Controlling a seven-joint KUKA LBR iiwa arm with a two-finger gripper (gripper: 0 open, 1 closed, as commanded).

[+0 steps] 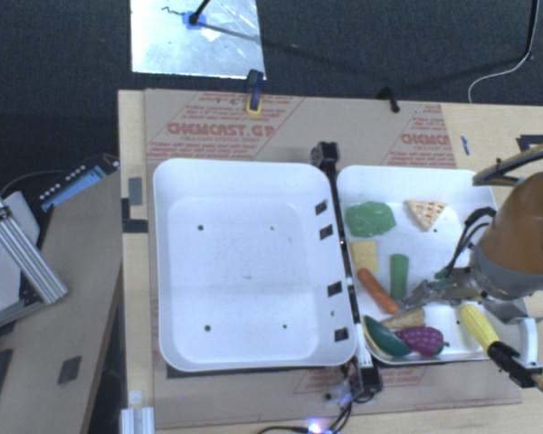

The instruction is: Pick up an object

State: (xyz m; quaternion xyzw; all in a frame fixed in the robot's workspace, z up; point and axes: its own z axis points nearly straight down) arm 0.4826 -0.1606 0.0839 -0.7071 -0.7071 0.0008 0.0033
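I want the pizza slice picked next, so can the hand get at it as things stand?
Probably yes. The pizza slice lies alone near the right bin's far wall, apart from the green lettuce piece, nothing on top. The hand sits nearer, over the crowded corner.

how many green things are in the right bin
3: a leafy green piece near the top left, a green cylinder mid-bin, and a dark green piece at the bottom left. The arm may hide more.

Both shallow white plastic bins (244, 197) look smooth and faintly glossy. The flat tan worktop (362, 120) looks like matt printed cardboard. At twelve o'clock lies a shiny crinkled foil-like sheet (196, 25) on dark, rough carpet-like floor (45, 61).
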